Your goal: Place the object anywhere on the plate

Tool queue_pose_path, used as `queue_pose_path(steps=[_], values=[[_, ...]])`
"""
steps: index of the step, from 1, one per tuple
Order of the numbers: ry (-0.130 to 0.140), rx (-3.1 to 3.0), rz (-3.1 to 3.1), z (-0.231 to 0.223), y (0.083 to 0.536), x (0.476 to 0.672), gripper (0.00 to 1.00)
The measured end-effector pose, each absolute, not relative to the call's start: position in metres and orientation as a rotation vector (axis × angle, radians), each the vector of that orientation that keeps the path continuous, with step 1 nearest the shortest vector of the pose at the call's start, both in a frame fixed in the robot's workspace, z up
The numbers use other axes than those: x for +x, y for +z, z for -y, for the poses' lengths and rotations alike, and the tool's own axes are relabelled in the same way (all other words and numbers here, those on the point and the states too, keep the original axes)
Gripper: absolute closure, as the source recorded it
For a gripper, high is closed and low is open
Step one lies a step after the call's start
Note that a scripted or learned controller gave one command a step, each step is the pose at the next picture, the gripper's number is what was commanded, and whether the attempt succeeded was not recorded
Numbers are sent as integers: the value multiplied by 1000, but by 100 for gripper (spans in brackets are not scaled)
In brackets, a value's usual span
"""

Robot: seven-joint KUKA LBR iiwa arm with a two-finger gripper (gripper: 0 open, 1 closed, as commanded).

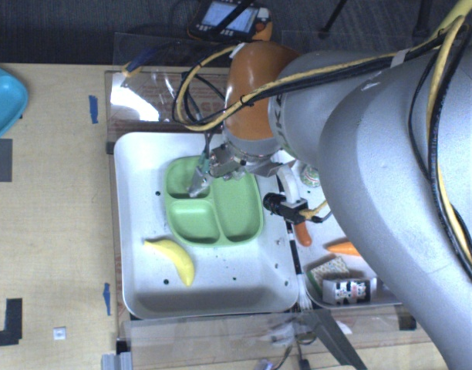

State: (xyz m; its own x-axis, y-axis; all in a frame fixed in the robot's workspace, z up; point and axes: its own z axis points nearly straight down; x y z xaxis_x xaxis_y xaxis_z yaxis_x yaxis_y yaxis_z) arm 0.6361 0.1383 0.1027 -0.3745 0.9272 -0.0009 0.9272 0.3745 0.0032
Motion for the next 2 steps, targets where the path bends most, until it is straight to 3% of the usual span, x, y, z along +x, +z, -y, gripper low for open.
queue_pose_path(steps=[1, 2], values=[[-1, 2001, -2420, -124, 307, 598, 0], [1, 1994, -2422, -126, 317, 598, 100]])
